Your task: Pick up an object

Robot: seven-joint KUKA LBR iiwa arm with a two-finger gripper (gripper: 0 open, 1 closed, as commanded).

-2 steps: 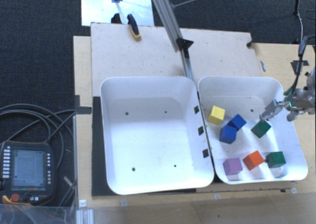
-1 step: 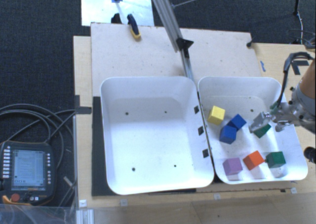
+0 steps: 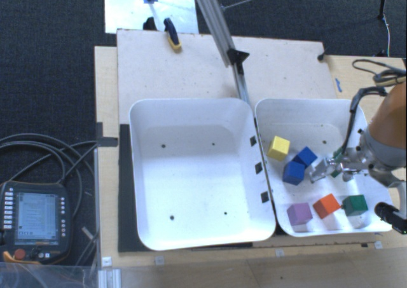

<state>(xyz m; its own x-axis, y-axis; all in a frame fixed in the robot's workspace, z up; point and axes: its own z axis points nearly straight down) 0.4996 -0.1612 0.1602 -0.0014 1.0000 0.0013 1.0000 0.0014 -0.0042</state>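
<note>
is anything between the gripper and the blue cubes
Nothing visible. The gripper sits in the right bin, right beside the two blue cubes, with no other block between them.

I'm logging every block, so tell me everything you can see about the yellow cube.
The yellow cube is a small, plain, matte block, sitting flat but turned a little askew on the floor of the right bin, near its left wall. Nothing touches it; the blue cubes lie just to its lower right.

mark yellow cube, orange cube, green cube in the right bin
yellow cube (image 3: 278,147), camera view, top face.
orange cube (image 3: 327,205), camera view, top face.
green cube (image 3: 355,204), camera view, top face.
</note>
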